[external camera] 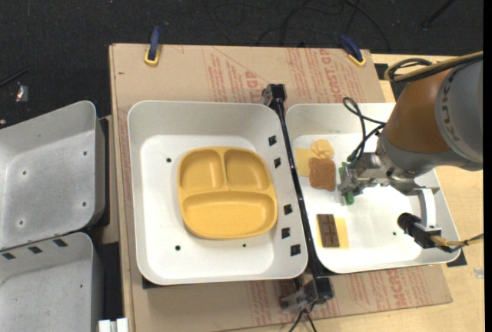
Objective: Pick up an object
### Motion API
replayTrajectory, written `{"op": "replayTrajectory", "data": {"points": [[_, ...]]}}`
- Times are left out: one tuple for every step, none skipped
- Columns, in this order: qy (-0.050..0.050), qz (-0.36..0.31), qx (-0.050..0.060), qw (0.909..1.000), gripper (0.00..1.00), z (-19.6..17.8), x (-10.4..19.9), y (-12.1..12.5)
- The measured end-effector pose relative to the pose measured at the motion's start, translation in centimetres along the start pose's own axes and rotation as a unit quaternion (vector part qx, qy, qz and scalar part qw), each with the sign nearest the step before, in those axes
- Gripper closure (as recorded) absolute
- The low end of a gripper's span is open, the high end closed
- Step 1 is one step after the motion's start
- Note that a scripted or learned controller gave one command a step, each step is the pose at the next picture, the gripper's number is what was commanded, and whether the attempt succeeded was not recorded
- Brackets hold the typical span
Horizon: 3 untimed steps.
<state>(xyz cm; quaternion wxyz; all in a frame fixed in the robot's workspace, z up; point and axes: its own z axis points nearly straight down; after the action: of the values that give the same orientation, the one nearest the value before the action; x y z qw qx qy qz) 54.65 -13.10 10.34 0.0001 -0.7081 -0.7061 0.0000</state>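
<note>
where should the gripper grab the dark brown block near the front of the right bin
Judging from its pose, the dark brown block is best taken from straight above, with the fingers closing across its two long edges. It lies flat on the floor of the right bin, partly on a thin yellow piece, standing apart from the brown chunk and the gripper.

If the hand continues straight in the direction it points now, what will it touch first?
The hand points down into the right bin, beside the brown block. Going straight on, it would probably meet the bin's white floor first, next to the block; depth is hard to judge from this slanted view.
</note>
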Motion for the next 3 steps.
{"op": "replayTrajectory", "data": {"points": [[-0.001,-0.002,-0.002,1.0,1.0,-5.4,-0.3,1.1],[-0.001,-0.003,-0.003,1.0,1.0,-11.6,-0.5,1.8],[0.0,-0.001,0.001,1.0,1.0,-9.6,-0.4,1.8]]}}
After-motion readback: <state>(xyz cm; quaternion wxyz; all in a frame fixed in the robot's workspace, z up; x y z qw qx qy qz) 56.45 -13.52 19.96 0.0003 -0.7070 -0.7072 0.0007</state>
